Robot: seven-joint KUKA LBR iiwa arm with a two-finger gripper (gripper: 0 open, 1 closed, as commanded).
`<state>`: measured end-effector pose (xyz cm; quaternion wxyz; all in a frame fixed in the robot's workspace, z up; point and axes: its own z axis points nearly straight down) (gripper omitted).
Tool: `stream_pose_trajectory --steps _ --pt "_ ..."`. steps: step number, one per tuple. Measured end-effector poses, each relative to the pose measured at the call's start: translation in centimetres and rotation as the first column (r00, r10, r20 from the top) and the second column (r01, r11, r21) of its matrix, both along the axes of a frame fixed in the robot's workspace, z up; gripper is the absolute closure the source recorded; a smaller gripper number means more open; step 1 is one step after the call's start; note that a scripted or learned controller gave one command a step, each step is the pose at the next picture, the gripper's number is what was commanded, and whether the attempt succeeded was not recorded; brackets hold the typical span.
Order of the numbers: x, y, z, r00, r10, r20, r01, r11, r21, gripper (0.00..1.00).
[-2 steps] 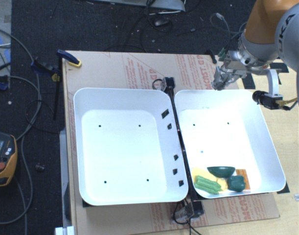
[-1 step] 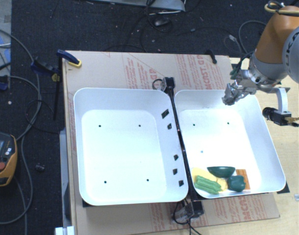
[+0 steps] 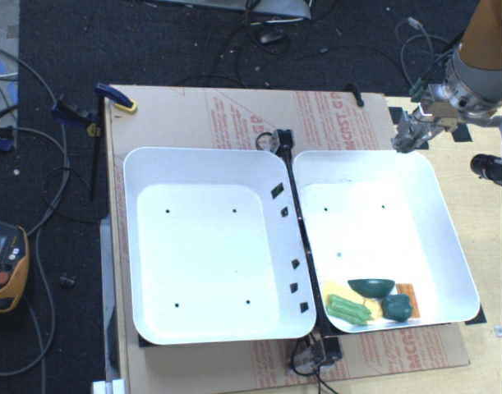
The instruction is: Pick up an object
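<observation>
Two white bins side by side on the table [image 3: 201, 117]; left bin [image 3: 144, 245] and right bin [image 3: 448, 228]; end effector [image 3: 408, 138] sits over the far right corner of the right bin, arm coming in from upper right; cannot tell its state, too small and blurred; objects cluster at the near edge of the right bin, well apart from the end effector: dark green bowl-shaped object [image 3: 371, 286], teal lump [image 3: 397, 307], green ridged object [image 3: 348, 309], yellow flat piece [image 3: 337, 291], orange piece [image 3: 407, 291].
</observation>
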<state>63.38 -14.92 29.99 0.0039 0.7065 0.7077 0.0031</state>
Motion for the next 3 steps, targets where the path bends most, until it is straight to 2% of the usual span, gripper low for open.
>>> stream_pose_trajectory --steps 1,2,3 --pt "-2.5 -5.5 -6.2 1.0 -0.006 -0.014 0.006 1.0 0.002 1.0" --pt "-4.3 -4.8 3.2 1.0 -0.001 -0.002 0.001 1.0 -0.001 1.0" --pt "-7.0 -4.5 24.6 1.0 -0.001 0.003 0.001 1.0 -0.002 1.0"
